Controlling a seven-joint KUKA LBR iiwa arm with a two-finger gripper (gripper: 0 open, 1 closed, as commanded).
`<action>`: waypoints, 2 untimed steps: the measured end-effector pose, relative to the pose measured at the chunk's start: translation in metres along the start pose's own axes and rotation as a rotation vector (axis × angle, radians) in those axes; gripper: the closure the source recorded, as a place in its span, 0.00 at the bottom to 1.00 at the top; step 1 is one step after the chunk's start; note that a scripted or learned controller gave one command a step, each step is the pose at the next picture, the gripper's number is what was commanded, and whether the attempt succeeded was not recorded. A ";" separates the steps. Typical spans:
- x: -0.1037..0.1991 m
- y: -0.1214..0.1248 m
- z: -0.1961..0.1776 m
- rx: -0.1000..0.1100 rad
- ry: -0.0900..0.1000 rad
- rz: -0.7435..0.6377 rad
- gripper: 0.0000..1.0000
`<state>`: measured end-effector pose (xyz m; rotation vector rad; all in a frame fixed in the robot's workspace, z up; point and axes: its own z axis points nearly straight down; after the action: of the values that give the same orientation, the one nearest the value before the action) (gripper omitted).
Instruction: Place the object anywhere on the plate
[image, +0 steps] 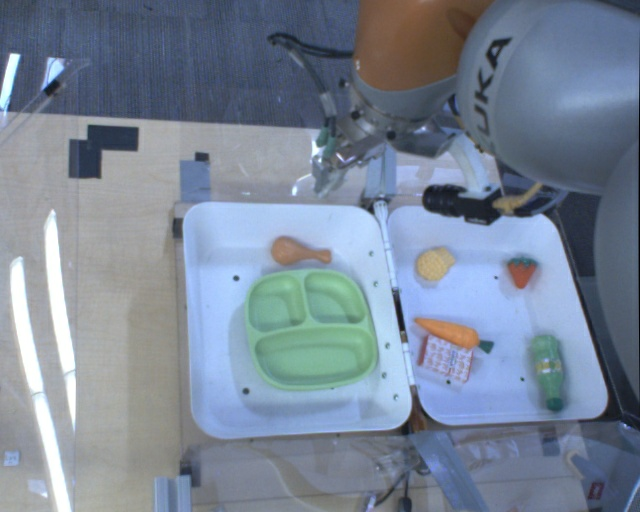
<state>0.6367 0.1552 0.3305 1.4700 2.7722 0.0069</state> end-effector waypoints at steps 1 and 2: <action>0.036 0.063 0.034 -0.001 0.000 -0.049 1.00; 0.038 -0.023 0.101 0.002 0.000 0.232 1.00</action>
<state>0.5965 0.1739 0.2290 1.7813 2.5854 0.0055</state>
